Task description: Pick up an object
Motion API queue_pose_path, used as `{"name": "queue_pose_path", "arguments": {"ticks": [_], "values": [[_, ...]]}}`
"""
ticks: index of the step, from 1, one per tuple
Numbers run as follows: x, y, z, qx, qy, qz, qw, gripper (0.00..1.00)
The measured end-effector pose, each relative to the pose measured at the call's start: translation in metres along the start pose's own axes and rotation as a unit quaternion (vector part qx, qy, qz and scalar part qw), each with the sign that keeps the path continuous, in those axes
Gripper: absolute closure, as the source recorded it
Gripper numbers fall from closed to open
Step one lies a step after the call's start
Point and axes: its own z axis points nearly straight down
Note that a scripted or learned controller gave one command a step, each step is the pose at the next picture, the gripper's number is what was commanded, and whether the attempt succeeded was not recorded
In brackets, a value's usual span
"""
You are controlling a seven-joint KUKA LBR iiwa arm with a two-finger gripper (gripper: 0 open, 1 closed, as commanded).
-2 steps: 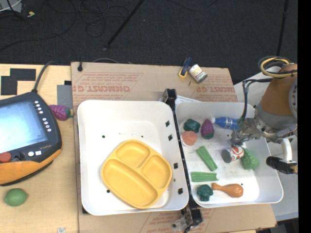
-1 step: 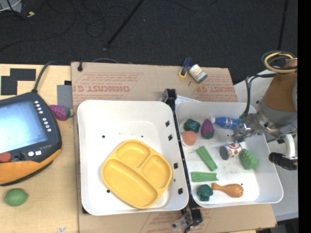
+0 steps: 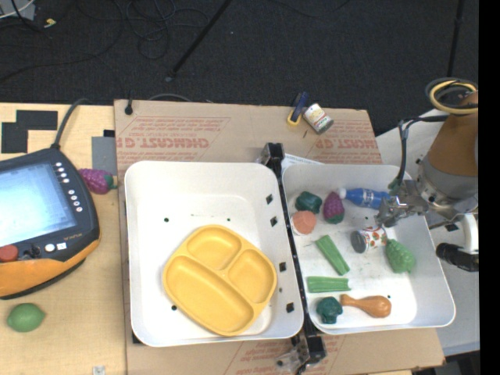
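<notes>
I see the gripper (image 3: pixel 388 212) low over the right bin (image 3: pixel 437 307), beside the blue bottle (image 3: pixel 364 197) and just above a small red-and-white toy (image 3: pixel 373 237); I cannot tell how its jaws stand. Crowding it are a green cone (image 3: pixel 400 256), purple fruit (image 3: pixel 333 207), teal lump (image 3: pixel 308 202), pink ball (image 3: pixel 304 223), two green sticks (image 3: pixel 332 255), broccoli (image 3: pixel 329 309) and drumstick (image 3: pixel 367 305). The left bin (image 3: pixel 156 186) holds a yellow tray (image 3: pixel 219 278); a pendant (image 3: pixel 43 209) and lime (image 3: pixel 26 317) lie on the surface (image 3: pixel 47 342).
</notes>
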Motion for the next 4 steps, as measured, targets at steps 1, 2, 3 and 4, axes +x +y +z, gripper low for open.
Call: {"name": "queue_pose_path", "arguments": {"ticks": [1, 2, 3, 4], "values": [[-0.002, 0.0, -0.01, 0.0, 0.0, 0.002, 1.0, 1.0], [0.002, 0.032, 0.014, -0.002, -0.002, -0.004, 1.0, 1.0], [0.002, 0.039, 0.015, -0.007, -0.004, -0.005, 1.0, 1.0], [0.002, 0.041, 0.005, -0.008, -0.003, -0.006, 0.9999, 1.0]]}}
